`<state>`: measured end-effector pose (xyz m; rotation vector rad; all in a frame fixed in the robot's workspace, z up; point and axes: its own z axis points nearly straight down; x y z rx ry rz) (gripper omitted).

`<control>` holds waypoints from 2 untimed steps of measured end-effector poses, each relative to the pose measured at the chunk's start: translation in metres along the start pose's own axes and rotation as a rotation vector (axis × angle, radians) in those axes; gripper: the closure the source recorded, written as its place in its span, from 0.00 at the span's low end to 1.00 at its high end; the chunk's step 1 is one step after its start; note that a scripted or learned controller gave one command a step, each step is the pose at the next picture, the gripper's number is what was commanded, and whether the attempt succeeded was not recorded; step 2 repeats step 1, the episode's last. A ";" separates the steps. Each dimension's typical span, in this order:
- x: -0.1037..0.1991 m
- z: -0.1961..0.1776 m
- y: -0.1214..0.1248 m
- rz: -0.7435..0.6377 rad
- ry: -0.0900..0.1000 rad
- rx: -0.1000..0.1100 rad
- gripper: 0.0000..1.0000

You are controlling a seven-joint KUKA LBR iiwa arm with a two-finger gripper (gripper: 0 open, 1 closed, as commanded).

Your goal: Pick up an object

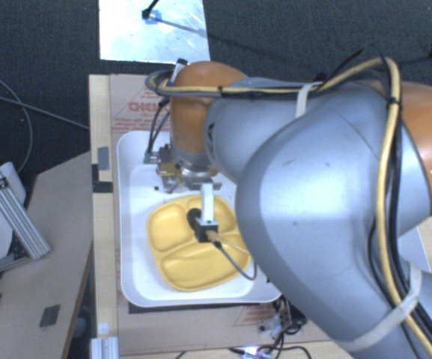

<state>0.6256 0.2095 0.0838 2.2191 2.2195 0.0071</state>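
Yellow divided plate (180,256) is seen lying flat on the floor of the white bin (135,200), toward its near end. The gripper (187,175) is positioned low at the plate's far edge, close over it. Whether it is clenched or released cannot be told from this angle. No lift is shown, so the plate is judged not yet picked up. Both the grasp and the raise are left to be done.

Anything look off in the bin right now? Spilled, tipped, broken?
Nothing stands out. The yellow divided plate lies face up in the white bin, looks intact, and nothing is spilled around it. The arm hides everything to the right, so that side can't be judged.
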 end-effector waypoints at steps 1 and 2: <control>-0.061 -0.002 0.046 0.003 -0.001 -0.001 1.00; -0.061 -0.002 0.046 0.003 -0.001 -0.001 1.00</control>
